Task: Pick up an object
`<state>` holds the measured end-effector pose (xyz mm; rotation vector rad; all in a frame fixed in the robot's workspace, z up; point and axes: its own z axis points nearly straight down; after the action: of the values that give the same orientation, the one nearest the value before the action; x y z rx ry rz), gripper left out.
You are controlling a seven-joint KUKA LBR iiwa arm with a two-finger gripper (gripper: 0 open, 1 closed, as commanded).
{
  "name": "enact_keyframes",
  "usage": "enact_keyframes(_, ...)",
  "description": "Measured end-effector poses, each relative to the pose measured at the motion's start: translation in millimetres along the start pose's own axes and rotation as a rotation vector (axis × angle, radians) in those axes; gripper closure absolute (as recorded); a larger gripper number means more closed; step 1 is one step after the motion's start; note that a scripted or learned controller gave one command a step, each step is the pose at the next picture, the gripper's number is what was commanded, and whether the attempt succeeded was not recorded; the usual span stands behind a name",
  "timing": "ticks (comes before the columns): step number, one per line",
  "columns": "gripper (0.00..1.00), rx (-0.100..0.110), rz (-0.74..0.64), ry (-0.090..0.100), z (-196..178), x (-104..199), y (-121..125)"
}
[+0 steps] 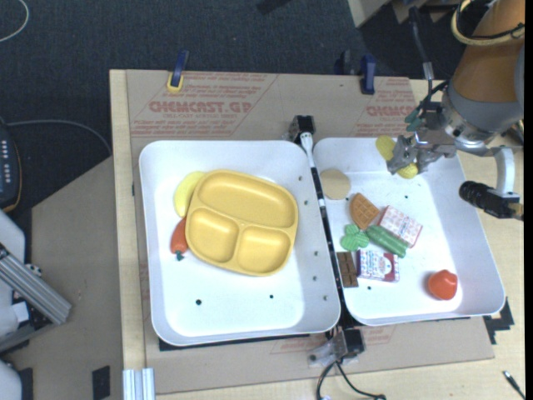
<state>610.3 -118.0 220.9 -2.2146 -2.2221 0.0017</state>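
My gripper (407, 158) is over the far part of the right bin (475, 248), close to its back wall. A yellow object (385, 147) lies right under it, showing at the gripper's upper left and just below its tip; the middle of the object is hidden by the gripper. Whether the object rests on the bin floor or is lifted cannot be told. Nearer in the same bin lie a tan disc (335, 183), an orange waffle piece (363, 211), a pink-and-white carton (400, 225), green toy vegetables (371, 238), a red-and-white packet (376, 265), a brown bar (346, 269) and a red tomato (442, 284).
The left bin (158, 290) holds a yellow compartment tray (241, 222), with a yellow piece (186, 192) and a red-orange vegetable (179, 238) at the tray's left edge. A black divider (321, 211) runs between the bins. The arm's wrist (487, 98) hangs over the right bin's far right corner.
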Motion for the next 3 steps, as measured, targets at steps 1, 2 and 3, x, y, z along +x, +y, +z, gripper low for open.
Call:
enact_keyframes(1, 1.00, 0.001, -0.002, 0.000, 7.9, 53.2, -22.9)
enact_keyframes(2, 1.00, -0.001, -0.002, 0.001, -6.2, 104.5, -40.7)
enact_keyframes(3, 1.00, 0.000, -0.002, 0.000, 5.7, 156.1, -55.6)
